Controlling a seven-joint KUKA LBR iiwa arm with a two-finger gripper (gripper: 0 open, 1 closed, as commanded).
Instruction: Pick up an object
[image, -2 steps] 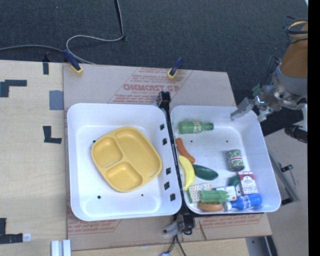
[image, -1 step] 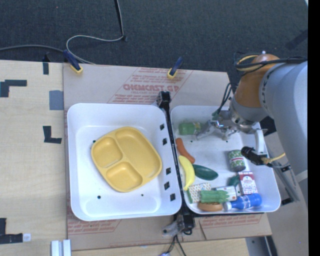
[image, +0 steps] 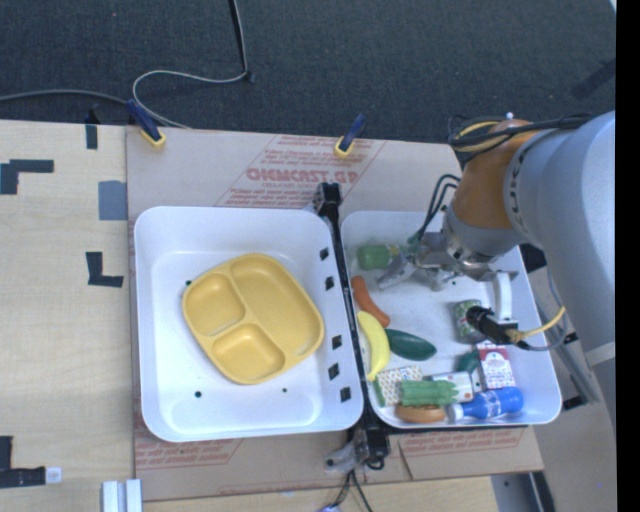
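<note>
My gripper (image: 416, 275) hangs low over the back of the right bin (image: 540, 400), under the orange-banded wrist. Its fingers stand open with nothing between them; the left fingertip (image: 394, 272) is just right of a green toy (image: 374, 257). In front of it lie an orange carrot-like piece (image: 367, 297), a yellow banana (image: 376, 343) and a dark green vegetable (image: 411, 345). A small green box (image: 467, 318), a red and white carton (image: 495, 368), a blue bottle (image: 492, 404), a patterned green packet (image: 400, 382) and a brown bun (image: 420, 412) fill the bin's front right.
The left bin (image: 160, 400) holds a yellow divided plate (image: 252, 316). A black divider (image: 340, 300) runs between the two bins. Cables loop off the wrist over the right bin's right side. Cardboard lies under both bins.
</note>
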